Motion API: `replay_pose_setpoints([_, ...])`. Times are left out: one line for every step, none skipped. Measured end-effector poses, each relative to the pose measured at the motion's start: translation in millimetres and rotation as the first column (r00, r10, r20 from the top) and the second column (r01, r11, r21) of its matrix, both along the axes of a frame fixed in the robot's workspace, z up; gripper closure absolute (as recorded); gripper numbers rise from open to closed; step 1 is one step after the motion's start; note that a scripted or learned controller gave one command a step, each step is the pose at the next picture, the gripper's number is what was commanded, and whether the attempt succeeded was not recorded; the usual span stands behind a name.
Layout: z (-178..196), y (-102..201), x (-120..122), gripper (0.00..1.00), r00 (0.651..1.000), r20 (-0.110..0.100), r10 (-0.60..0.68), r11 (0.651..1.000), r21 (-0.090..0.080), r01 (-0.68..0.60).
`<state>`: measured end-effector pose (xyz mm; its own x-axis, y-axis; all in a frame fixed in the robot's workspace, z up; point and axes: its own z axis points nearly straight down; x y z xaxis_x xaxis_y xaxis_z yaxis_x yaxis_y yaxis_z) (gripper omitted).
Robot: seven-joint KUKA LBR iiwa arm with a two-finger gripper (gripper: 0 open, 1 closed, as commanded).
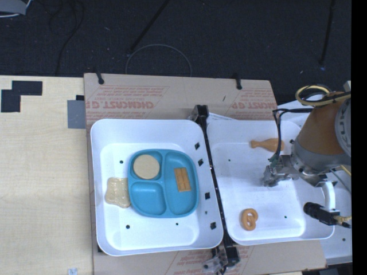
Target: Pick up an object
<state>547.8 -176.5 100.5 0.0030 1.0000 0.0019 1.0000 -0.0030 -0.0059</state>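
Camera view: the arm (327, 133) enters from the right edge of the frame, its orange band visible above the wrist, and angles down and left into the right bin (229, 234). The gripper (275, 175) sits low over the bin floor, right of centre in the bin. Whether the jaws are apart or together cannot be determined at this resolution, and no object is visible between them.

Contents of the right bin, 2 items:
- A pretzel (249, 219), lying flat on the floor toward the lower middle of the bin, below and left of the gripper and apart from it.
- A tan drumstick-shaped piece (265, 145), near the upper side of the bin, just above the gripper and partly crossed by a black cable (278, 132).

Contents of the left bin (109, 239):
- A blue divided tray (163, 205) with 3 compartments, at the bin centre.
- A round tan disc (145, 167) in the tray's upper-left compartment.
- A rectangular cracker (182, 180) in the right compartment.
- A pale bread-like slice (117, 192) on the bin floor, touching the tray's left edge.

Both bins rest on cardboard (172, 99) on the tabletop (40, 182).
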Motion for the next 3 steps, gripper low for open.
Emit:
replay_pose_setpoints([63.5, -0.6, 0.6, 1.00, 1.000, 0.009, 0.004, 1.000, -0.003, -0.004])
replay_pose_setpoints([107.1, 0.1, 6.3, 1.00, 1.000, 0.008, 0.005, 1.000, -0.003, -0.005])
replay_pose_setpoints([101.6, 0.2, 6.2, 1.00, 1.000, 0.003, 0.005, 1.000, -0.002, -0.005])
